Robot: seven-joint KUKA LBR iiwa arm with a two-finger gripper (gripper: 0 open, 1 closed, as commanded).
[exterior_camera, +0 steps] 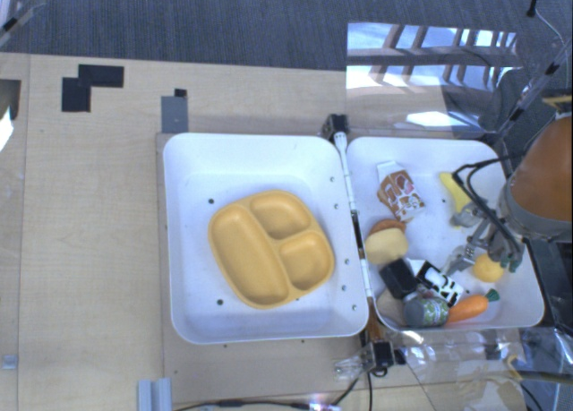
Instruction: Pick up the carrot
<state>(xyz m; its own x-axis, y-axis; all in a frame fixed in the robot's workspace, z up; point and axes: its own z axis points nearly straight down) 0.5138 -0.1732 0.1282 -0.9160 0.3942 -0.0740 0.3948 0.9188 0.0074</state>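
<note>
The carrot (pixel 468 308) is orange with a green top pointing right, and it lies at the front of the right bin (pixel 528 311) beside a grey-green can (pixel 424 312). My gripper (pixel 459 239) hangs over the right part of that bin, up and slightly left of the carrot and apart from it. Its two metal fingers (pixel 463 217) are spread open with nothing between them. A small yellow lemon-like piece (pixel 489 268) sits just below the wrist, between the gripper and the carrot.
The right bin also holds a printed snack packet (pixel 399 192), a pale yellow potato (pixel 386 244), a black block (pixel 397 277), a black-and-white item (pixel 442 285) and a yellow strip (pixel 450 189). A yellow divided plate (pixel 271 246) lies in the left bin (pixel 188 176).
</note>
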